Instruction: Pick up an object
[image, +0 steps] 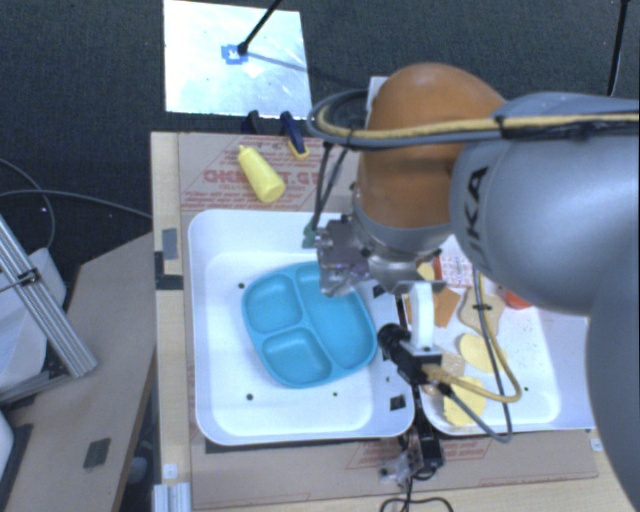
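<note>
Two shallow white bins sit side by side on the bench, and the arm (520, 190) reaches in from the right, its big grey link filling the upper right and its orange band (425, 140) bulging above the wrist. The wrist points steeply down over the seam between the bins, with the gripper (335, 275) low at the upper right edge of the blue tray (300, 335). Whether the jaws are spread or pressed together cannot be told, since the wrist housing covers them from above. Nothing is visibly caught by the gripper.

That blue tray, a plate with three compartments, lies flat in the left bin (225, 400), turned at a slant, its right side near the bin's right wall. A black cable (415, 365) and a yellowish hose (480, 385) hang from the wrist and loop down over the divide between the bins.

In the right bin (545, 400), several small things lie partly hidden under the arm: pale yellow pieces (470, 350) and a printed card (455, 270); their exact kind is unclear. Behind the left bin, on the cardboard (215, 180), a yellow bottle (260, 175) lies on its side, well apart from the gripper.
</note>
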